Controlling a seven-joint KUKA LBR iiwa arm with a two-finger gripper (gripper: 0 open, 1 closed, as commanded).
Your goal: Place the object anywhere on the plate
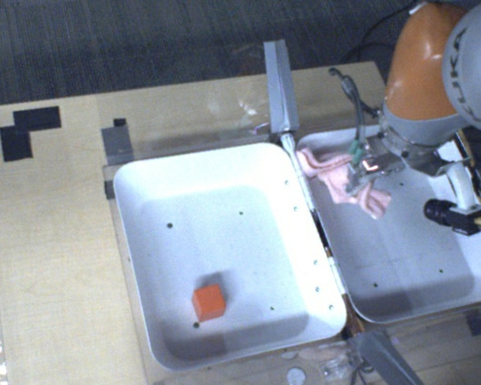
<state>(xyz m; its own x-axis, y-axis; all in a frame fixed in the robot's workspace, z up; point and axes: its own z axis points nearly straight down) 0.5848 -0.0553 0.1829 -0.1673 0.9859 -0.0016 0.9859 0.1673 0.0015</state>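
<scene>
Grey arm [468, 73] reaching in from right over right bin [442, 290]. Left bin [211, 183] holding orange block [209, 302] near its front-left part, well apart from claw. Pink cloth [349, 181] crumpled at right bin's rear-left corner, long axis running from divider toward claw [366, 165], directly beneath it and touching. Claw state: cannot tell, fingertips lost against cloth. No plate identifiable. Light wooden desk [51, 266] around bins, dark floor beyond.

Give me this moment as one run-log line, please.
gripper: over right bin, at pink cloth | grasp: unclear | orange block: left bin
</scene>
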